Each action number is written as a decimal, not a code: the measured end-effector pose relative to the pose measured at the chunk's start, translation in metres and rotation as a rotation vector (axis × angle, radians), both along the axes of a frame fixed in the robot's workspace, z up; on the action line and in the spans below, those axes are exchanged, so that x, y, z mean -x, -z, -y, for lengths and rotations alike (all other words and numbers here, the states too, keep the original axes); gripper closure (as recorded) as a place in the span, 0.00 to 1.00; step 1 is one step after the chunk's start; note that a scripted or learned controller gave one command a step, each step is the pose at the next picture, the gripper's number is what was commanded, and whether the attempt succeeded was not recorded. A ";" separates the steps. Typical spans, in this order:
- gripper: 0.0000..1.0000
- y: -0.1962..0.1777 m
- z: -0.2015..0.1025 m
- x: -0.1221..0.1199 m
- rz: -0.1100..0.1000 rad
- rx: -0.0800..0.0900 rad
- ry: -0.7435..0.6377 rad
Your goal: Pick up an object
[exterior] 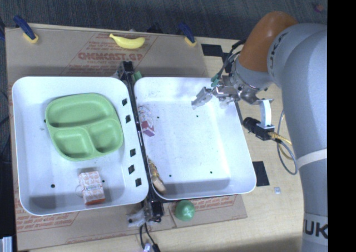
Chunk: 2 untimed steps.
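tool (pixel 201 99) seen over right bin's (pixel 222 178) upper right part, nothing held; whether open or closed cannot be told | small red-and-white packet (pixel 146 121) lies at right bin's left wall | green divided tray (pixel 83 126) and wrapped packet (pixel 91 187) lie in left bin (pixel 22 151) | banana (pixel 127 40) lies above the bins on tabletop

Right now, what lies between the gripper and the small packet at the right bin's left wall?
In the camera view, only bare white bin floor between gripper and packet.
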<state>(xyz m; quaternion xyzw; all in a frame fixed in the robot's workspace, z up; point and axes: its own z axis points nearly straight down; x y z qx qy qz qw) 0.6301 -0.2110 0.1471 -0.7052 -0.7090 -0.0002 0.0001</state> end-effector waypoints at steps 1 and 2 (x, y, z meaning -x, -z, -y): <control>0.00 0.011 0.000 -0.027 -0.001 0.000 0.000; 0.00 0.026 -0.001 -0.026 -0.003 -0.001 -0.001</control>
